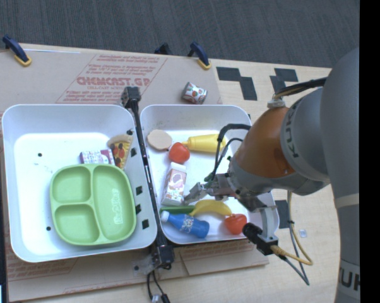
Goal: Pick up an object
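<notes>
The hand (pixel 196 196) is reaching low into the right bin (pixel 240 113), nothing lifted yet.
It is hanging just beside the carton (pixel 175 185), with the banana (pixel 210 207) just below it and the blue bottle (pixel 187 225) near; whether it is open or closed I cannot tell. The grasp and lift are still remaining.

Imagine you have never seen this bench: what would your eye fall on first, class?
Probably the grey and orange arm looming over the right bin, its gripper low among toy food beside a banana and a small carton. Next, the green divided plate in the left bin.
</notes>
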Controlling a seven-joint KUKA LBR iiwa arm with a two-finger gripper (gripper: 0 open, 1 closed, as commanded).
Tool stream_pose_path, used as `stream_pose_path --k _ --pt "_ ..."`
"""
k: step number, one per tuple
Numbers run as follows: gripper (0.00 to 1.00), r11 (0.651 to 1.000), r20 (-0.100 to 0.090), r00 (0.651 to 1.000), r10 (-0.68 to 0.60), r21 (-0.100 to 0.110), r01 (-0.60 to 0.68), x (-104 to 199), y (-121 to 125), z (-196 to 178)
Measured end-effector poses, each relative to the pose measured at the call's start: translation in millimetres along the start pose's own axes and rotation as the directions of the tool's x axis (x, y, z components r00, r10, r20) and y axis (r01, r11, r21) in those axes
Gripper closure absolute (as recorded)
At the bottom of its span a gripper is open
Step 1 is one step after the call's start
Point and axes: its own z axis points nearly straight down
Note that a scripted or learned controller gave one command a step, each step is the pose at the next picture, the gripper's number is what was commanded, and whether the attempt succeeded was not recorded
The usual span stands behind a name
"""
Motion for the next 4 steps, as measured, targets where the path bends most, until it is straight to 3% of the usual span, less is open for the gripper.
stream_pose_path --k 1,2,3,4 --pt "1.0 1.0 0.001 1.0 -0.005 0.0 0.005 0 1 -10" --pt "0.0 1.0 0.002 1.0 -0.005 0.0 0.005 0 1 -10" --pt "1.0 1.0 0.002 1.0 -0.012 0.001 0.012 0 2 -20" --pt "0.0 1.0 0.002 1.0 -0.012 0.0 0.012 0 2 -20"
